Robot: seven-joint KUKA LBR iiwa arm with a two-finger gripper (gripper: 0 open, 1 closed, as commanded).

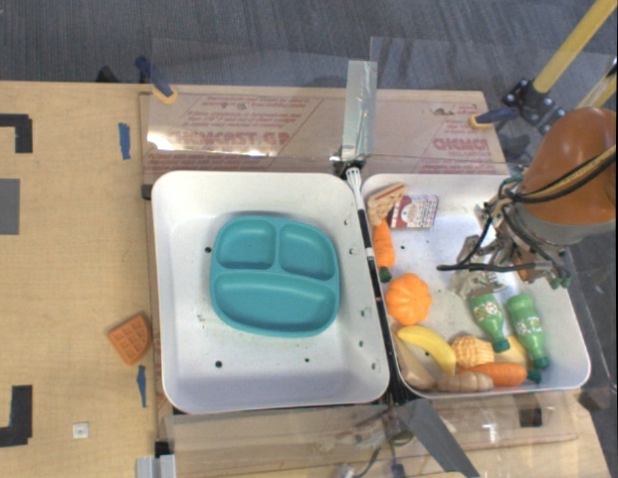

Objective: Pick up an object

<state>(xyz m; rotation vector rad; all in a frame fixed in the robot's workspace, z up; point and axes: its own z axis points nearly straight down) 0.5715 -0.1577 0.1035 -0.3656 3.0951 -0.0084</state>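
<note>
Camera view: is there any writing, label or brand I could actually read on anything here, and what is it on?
None of the text can be read.
Clear panel behind the left bin: reddish print, too blurred to read.
Clear panel behind the right bin: reddish print, too blurred to read.
Small packet in the right bin: red and white label, too small to read.
Two green bottles: pale labels, too small to read.

Wooden bench bears two white bins side by side; orange waffle piece left of them.
</note>
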